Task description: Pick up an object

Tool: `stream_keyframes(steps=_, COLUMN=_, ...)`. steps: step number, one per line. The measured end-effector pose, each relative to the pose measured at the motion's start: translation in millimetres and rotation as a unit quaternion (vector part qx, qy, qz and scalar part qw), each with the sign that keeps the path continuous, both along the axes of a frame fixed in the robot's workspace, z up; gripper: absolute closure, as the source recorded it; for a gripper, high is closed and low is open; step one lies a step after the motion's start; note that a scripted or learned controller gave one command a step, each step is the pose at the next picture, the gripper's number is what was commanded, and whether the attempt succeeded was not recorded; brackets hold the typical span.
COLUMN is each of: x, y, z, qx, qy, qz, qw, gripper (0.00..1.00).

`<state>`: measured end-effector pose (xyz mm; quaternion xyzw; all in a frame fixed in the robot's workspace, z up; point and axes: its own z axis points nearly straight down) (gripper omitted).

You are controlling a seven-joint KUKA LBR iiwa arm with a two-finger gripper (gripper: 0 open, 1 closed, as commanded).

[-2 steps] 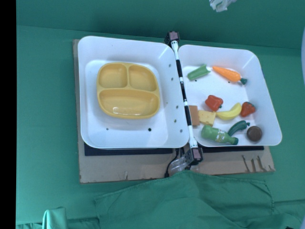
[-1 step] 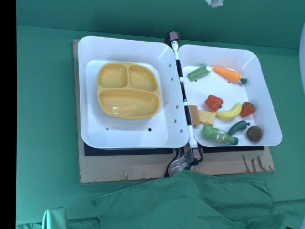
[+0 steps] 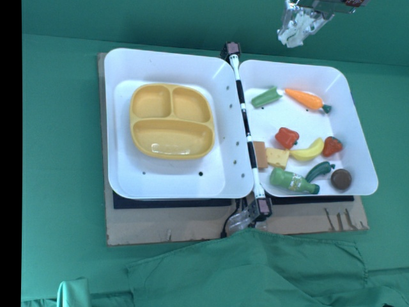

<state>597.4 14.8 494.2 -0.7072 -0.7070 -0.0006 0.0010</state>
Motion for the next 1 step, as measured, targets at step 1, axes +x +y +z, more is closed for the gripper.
stream_keyframes(steps=1, x=-88.8, y=14.4, z=-4.5, qx=0.0, qy=0.0, qz=0.0, qw=1.0, gripper=1.0)
